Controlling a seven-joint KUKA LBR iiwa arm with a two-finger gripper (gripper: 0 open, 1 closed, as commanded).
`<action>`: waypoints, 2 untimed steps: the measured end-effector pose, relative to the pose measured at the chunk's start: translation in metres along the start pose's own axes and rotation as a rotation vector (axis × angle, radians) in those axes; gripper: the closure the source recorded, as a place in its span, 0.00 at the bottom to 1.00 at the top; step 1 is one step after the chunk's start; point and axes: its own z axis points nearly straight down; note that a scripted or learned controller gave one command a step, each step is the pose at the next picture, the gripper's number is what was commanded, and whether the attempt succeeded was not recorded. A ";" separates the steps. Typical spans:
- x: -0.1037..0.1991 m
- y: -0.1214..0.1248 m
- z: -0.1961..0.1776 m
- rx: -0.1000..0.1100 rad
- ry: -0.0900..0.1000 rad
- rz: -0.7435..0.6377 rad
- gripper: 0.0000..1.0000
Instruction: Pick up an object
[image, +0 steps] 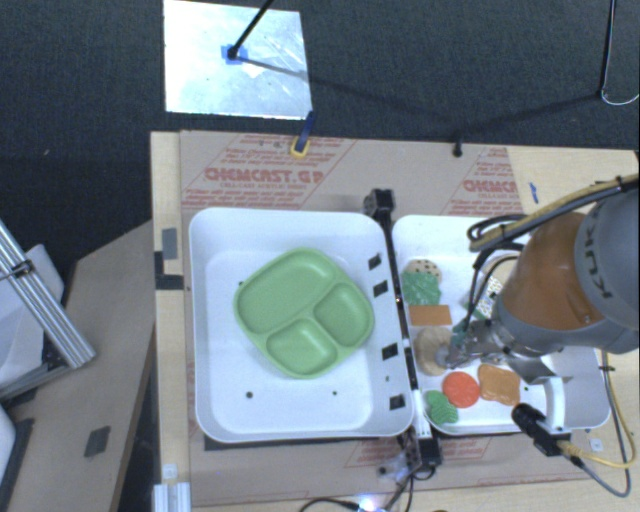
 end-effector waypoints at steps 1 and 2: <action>-0.004 0.002 -0.043 -0.002 0.000 -0.003 1.00; -0.004 0.008 -0.087 -0.003 -0.001 -0.004 1.00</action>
